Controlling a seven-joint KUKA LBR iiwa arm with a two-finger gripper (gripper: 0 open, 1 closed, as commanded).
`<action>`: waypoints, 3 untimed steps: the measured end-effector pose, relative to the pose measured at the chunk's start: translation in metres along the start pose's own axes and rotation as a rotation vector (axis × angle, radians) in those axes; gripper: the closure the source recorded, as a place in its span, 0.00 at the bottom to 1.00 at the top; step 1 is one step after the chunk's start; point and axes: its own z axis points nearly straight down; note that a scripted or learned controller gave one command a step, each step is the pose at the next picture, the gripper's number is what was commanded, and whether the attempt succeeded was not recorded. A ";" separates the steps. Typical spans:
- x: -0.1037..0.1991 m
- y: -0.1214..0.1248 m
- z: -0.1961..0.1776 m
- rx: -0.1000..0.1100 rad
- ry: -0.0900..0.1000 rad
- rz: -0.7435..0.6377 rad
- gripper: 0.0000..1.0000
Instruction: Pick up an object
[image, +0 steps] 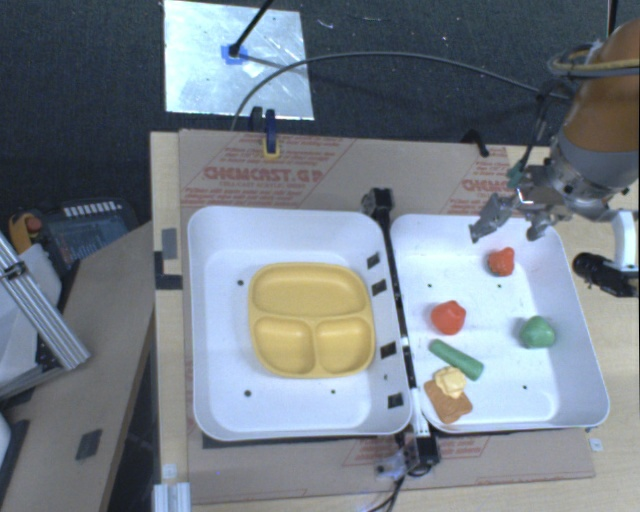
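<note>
Hovering over the right bin (575, 300) with the tool (510, 222) spread and carrying nothing, likely lining up on the orange piece (501, 262) just below. Lying loose nearby: red piece (448, 317), green ball (538, 332).

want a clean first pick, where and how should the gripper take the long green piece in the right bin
Grip the long green piece across its middle, coming straight down from above. It lies flat and slanted, so turn the gripper to close across its narrow width. Its lower end sits close to the yellow and orange piece, so stay off that end.
</note>
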 end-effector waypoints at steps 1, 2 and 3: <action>0.000 0.002 -0.006 -0.010 -0.001 -0.002 0.00; 0.010 0.000 0.043 -0.007 -0.001 -0.004 0.00; 0.016 -0.002 0.104 -0.006 0.000 -0.001 0.00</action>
